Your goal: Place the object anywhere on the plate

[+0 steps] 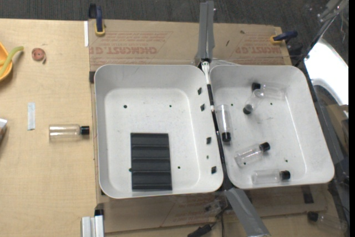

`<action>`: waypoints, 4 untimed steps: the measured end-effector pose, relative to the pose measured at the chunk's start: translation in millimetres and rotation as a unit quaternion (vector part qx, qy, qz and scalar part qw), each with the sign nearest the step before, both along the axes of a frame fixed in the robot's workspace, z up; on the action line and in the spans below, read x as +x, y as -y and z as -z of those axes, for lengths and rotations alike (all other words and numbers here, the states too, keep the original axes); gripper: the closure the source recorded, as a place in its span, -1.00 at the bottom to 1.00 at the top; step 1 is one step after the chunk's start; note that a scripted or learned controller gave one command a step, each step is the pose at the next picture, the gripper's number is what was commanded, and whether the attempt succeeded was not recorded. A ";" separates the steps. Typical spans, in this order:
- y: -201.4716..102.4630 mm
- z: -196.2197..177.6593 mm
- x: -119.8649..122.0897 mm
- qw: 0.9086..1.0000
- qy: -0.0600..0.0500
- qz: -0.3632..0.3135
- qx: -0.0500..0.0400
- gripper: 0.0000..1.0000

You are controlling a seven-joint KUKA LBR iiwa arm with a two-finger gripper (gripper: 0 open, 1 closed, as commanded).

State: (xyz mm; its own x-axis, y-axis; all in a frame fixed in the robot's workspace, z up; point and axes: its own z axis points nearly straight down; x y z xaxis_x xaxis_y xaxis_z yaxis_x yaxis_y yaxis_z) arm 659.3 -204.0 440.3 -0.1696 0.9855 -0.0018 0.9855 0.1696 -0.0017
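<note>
Lying clear, black-capped: vial (pixel 252 153) | right bin (pixel 310 119) | dark plate (pixel 150 162)

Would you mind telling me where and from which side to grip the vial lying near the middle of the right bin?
Probably the clear body of the vial, near its middle, coming straight down from above. It lies flat and slanted on the right bin floor, black cap up-right, apart from its neighbours, so closing across its narrow width looks safest.
</note>
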 end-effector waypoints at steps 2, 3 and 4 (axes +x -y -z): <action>-4.0 0.6 -5.0 0.956 -0.001 0.295 -0.001 -1.00; -64.5 1.0 0.1 0.908 -0.001 0.418 -0.001 -1.00; 13.1 0.5 -37.3 0.855 -0.001 0.519 -0.001 -1.00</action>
